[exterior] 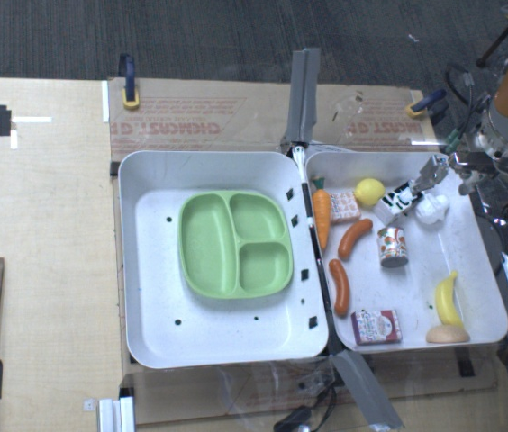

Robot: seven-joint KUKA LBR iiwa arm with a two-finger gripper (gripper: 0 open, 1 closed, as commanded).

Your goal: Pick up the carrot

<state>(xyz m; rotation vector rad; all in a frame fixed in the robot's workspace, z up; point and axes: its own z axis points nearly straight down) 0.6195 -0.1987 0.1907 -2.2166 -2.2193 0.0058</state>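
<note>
The carrot point(322, 217) lies lengthwise along the left wall of the right bin point(493, 268), just beside a pink packet point(344, 205) and near a sausage point(355, 237). The gripper point(432, 175) hangs over the far right part of that bin, close to a white lump point(431, 209) and well apart from the carrot; whether it is wide or narrow cannot be told. The left bin point(137, 268) bears a green plate point(234, 244).
</note>
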